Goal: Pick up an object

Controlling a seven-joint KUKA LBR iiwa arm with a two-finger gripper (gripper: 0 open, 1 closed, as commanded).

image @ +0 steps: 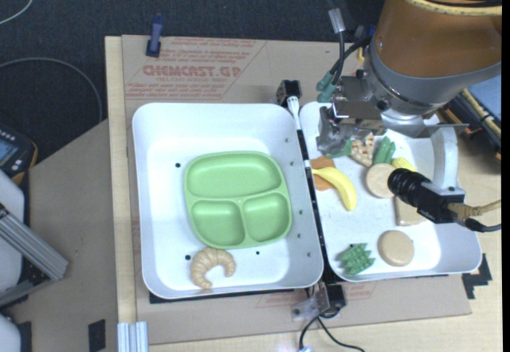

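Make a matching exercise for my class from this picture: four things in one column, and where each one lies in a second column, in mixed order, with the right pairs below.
Things
1. croissant
2. green divided plate
3. banana
4. round tan biscuit

Places
A. middle of the left bin
B. right bin, near its front edge
C. left bin, front, just below the plate
D. right bin, close to the wall between the bins

Pairs: 1-C, 2-A, 3-D, 4-B
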